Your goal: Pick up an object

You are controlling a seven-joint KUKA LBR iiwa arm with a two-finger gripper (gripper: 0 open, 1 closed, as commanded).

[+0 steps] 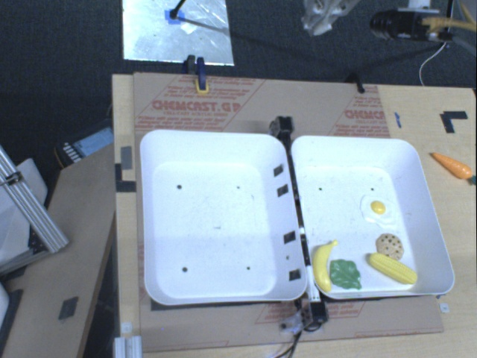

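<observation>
Gripper (326,13) hangs above the bench's far edge, well clear of both bins; finger state cannot be told. Right bin (417,200) contains banana (322,265), green leaf (345,274), corn cob (392,268), cookie (389,245) and fried egg (377,209)

**Bench and what rests on it**

The bench (335,107) is topped by a brown board printed with red lettering; two shallow white bins sit on it side by side, the left bin (216,144) and right bin (350,149) touching along a middle seam; an orange carrot (452,165) lies on the board just beyond the right bin.
</observation>
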